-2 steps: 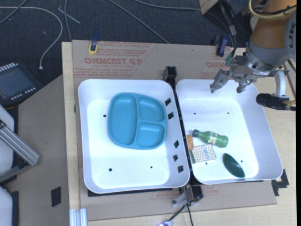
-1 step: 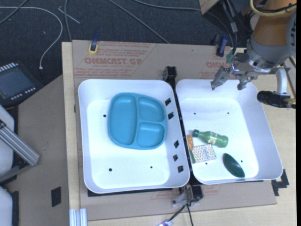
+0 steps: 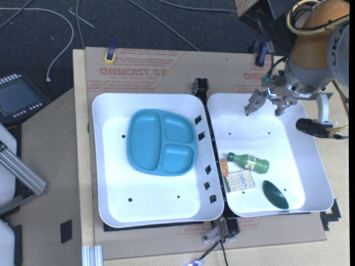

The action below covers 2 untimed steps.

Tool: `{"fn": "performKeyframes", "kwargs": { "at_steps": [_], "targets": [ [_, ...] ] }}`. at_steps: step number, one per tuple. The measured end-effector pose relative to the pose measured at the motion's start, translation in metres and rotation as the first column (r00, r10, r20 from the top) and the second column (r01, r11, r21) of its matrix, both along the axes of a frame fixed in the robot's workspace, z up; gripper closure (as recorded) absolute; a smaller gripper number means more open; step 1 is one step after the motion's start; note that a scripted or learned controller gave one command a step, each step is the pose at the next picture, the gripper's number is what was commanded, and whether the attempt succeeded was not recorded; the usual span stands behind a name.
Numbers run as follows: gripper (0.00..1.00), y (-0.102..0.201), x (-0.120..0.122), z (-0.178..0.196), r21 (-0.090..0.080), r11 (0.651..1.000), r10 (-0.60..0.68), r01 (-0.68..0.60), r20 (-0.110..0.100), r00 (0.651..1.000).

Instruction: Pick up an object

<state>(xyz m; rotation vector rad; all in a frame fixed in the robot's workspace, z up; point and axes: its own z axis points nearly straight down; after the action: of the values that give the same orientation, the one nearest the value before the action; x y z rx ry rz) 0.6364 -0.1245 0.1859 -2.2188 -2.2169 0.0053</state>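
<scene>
- Left bin [image 3: 111, 198]: holds a blue divided plate [image 3: 161, 142], lying flat.
- Right bin [image 3: 310, 165]: objects grouped near its front.
- Gripper [image 3: 267, 107]: above the right bin's far edge, fingers spread apart, nothing between them.
- Green bottle [image 3: 249, 161]: on its side, well apart from the gripper.
- Patterned packet [image 3: 240, 180]: just beside the bottle.
- Dark green oval object [image 3: 275, 194]: near the front corner.
</scene>
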Motion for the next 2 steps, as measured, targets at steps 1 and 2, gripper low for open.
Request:
{"fn": "performKeyframes", "kwargs": {
  "at_steps": [1, 2],
  "targets": [
    [0.00, -0.007, -0.004, -0.059, 0.000, 1.000, 0.000, 0.000, -0.002, 1.000],
    [0.00, -0.006, -0.005, -0.104, 0.001, 1.000, 0.001, -0.001, 0.000, 1.000]
  ]
}}
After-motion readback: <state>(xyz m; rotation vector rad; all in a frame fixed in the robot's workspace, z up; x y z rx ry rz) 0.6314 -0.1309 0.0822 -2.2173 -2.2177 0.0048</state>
